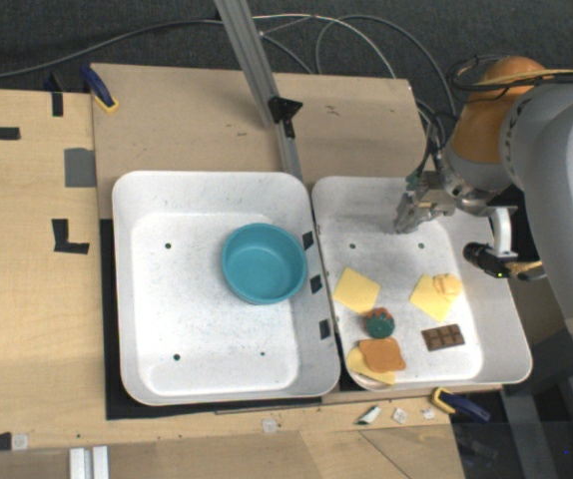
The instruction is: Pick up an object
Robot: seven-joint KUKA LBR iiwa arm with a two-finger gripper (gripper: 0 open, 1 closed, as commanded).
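We record a pale wooden bench (27,267) with black tape marks along its left side, dark cables trailing across its far edge, and a grey metal post (252,63) rising at a slant from behind the bins. Blue-and-yellow clamps sit at the board's far left corner and near its front right edge.

Two shallow white plastic bins, speckled and with rounded corners, lie side by side. The left bin (147,267) carries one round teal plastic bowl (263,262), upright, toward its right edge.

The right bin (366,208) carries small foam-like pieces gathered in its front half: a yellow square slab (355,290) near the left wall, a yellow blocky piece (435,294) toward the right wall, a small dark green round piece (379,321) between them, an orange square piece (380,353) resting on a pale yellow piece at the front edge, and a brown ridged rectangular piece (442,338) near the front right corner.

The grey arm with its orange band enters from the right. Its two-finger gripper (411,218) hangs over the bin's far half, well apart from every piece. We cannot tell how its fingers are set.
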